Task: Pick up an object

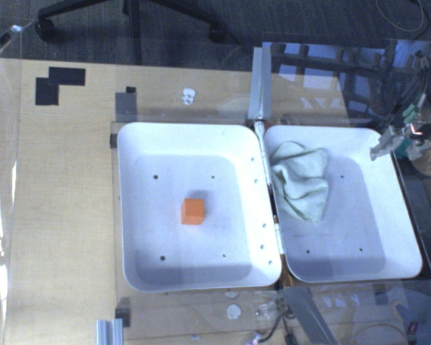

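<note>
The orange cube looks light and stiff, best pinched across flat sides; the crumpled cloth is soft.

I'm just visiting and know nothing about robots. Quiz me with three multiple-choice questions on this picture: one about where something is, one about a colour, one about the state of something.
1. Where does the small block lie?
A. in the left bin
B. in the right bin
C. on the bench outside the bins

2. What colour is the block?
A. blue
B. orange
C. green

3. How does the cloth lie?
A. folded flat and square
B. crumpled in a heap
C. hanging over the bin's far wall

Answers:
1 A: the block sits near the middle of the left bin.
2 B: it stands out orange against the white floor.
3 B: the cloth is bunched with folds, at the left side of the right bin.
</note>
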Robot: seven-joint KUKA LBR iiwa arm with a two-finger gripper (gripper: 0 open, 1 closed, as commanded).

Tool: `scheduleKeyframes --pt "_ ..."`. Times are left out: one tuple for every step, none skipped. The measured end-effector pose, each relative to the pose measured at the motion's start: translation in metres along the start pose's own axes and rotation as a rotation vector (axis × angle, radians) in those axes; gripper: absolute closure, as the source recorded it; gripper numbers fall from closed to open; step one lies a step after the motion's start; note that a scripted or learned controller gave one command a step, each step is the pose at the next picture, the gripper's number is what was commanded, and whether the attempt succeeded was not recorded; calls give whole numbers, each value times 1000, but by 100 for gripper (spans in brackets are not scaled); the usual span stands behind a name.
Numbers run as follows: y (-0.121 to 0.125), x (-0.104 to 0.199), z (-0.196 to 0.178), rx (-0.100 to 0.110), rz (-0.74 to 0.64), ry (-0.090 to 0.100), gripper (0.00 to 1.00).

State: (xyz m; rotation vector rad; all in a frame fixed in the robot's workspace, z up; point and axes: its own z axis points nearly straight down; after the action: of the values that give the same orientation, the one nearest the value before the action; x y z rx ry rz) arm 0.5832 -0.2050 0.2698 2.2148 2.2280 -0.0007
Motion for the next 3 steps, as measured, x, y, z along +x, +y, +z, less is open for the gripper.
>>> scheduleKeyframes --pt "29 0 131 0 -123 0 0" --pt "83 3 183 8 -212 8 0" --pt "88 3 172 -7 -219 -3 100"
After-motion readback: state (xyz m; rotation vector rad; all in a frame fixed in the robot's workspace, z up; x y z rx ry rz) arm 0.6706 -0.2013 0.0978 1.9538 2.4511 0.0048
